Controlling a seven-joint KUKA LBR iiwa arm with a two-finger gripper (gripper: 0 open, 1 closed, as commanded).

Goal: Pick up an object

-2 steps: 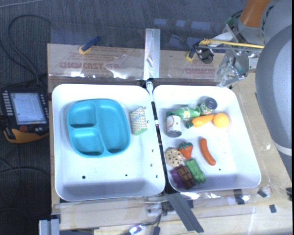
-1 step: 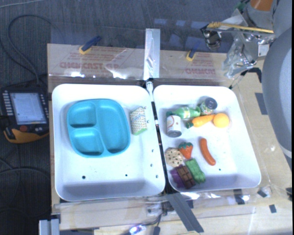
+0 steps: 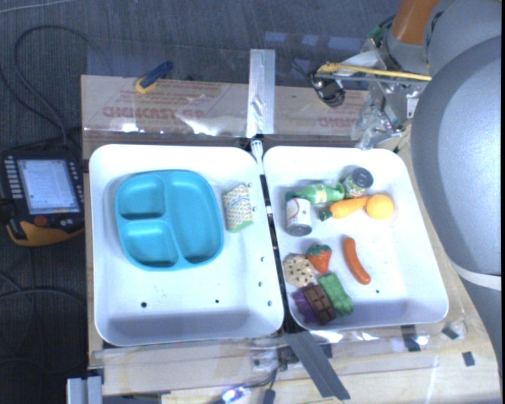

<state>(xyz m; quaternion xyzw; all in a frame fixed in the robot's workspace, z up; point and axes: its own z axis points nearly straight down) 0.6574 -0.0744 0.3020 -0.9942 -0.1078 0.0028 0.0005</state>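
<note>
**Gripper above the far edge of the right bin, nothing seen in it**

The gripper [image 3: 379, 124] hangs just beyond the right bin's [image 3: 421, 251] far-right corner; its finger spread cannot be told, and no object shows between its fingers. In that bin, a green bottle [image 3: 318, 194], a small can [image 3: 299, 215], a dark round jar [image 3: 358, 178], a carrot [image 3: 347, 209] and an orange fruit [image 3: 380, 206] cluster near the far edge. A red sausage [image 3: 356, 260], strawberry [image 3: 320, 257], cookie [image 3: 298, 269], green block [image 3: 336, 294] and chocolate bar [image 3: 316, 303] lie toward the near edge. The left bin [image 3: 177, 310] carries a blue divided plate [image 3: 167, 217] with a wrapped snack [image 3: 237, 206] beside it.
</note>
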